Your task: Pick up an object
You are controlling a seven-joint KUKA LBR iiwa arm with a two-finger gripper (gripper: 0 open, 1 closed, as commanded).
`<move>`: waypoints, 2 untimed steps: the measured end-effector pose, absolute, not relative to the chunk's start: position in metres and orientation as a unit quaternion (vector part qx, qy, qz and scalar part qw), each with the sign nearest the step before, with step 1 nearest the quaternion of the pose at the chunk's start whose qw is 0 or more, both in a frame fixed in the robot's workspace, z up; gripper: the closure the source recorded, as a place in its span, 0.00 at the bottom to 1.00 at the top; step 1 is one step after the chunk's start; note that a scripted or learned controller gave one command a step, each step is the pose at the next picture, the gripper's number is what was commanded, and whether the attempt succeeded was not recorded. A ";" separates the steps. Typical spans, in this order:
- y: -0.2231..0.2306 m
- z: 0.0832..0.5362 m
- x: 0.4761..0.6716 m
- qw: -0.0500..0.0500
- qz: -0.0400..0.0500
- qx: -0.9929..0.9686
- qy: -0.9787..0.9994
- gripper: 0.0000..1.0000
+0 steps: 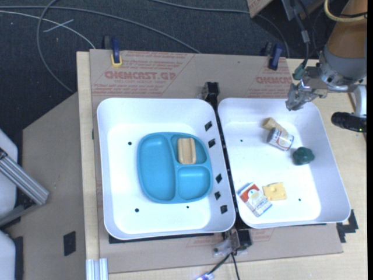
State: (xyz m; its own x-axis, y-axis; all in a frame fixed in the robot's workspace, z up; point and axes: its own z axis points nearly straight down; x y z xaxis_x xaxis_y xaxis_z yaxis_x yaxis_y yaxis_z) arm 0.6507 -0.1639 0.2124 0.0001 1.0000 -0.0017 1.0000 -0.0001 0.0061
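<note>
My gripper (295,101) hangs over the far edge of the right bin (326,156), above and slightly right of a small can (280,139) lying on its side with a tan piece (268,123) at its far end. A dark green lump (302,156) lies to the can's right. Nearer the front sit a yellow cheese-like block (274,191) and a red and white packet (254,199). Nothing shows between the fingers.
The left bin (116,156) holds a blue divided plate (154,162) with a tan bread-like piece (186,150) in its upper right compartment. Black clips run along the divider between the bins. Blue clamps (116,56) hold the board at the back. Cables lie on the floor behind.
</note>
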 end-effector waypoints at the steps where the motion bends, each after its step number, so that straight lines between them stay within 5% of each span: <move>1: -0.158 0.261 0.647 0.003 0.002 0.707 0.708 1.00; 2: -0.111 0.267 0.622 -0.002 0.000 0.706 0.708 1.00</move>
State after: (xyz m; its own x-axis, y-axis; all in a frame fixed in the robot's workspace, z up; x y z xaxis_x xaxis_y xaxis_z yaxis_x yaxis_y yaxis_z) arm 0.6217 -0.1110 0.2668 -0.0034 1.0000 0.0022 1.0000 0.0034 -0.0026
